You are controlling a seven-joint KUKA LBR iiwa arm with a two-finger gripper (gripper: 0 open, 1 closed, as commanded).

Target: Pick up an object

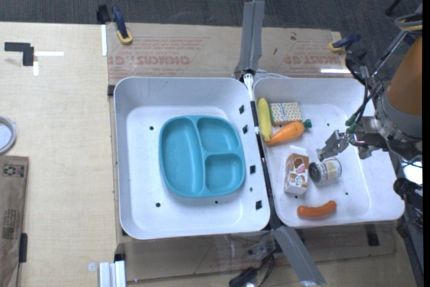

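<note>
- Tan wooden bench top (54, 117) carries two shallow white plastic bins side by side; a sheet of brown cardboard (201, 54) lies under them, held by blue-and-yellow clamps (121, 25) at its far corners.
- Left white bin (134, 144): holds a teal plastic plate with three compartments (201, 156), sitting roughly centred, nothing on it.
- Right white bin (376, 198): holds all the small items.
- Grey arm with orange band (406, 87) comes in from the right, over the right bin's right side.
- Two-finger gripper (330, 148) is low in the right bin, fingers spread and grasping nothing, tips just above and beside the small can.
- Orange toy carrot (286, 132) near the bin's far-left part, touching the yellow banana (264, 119), which lies along the left wall.
- Small patterned box (285, 111) just behind the carrot.
- White-and-brown carton (296, 174) at mid-bin, tilted, just left of the can.
- Small dark-lidded can (325, 171) lies on its side, between carton and gripper.
- Orange sausage-shaped toy (316, 210) near the front wall, apart from the rest.
</note>
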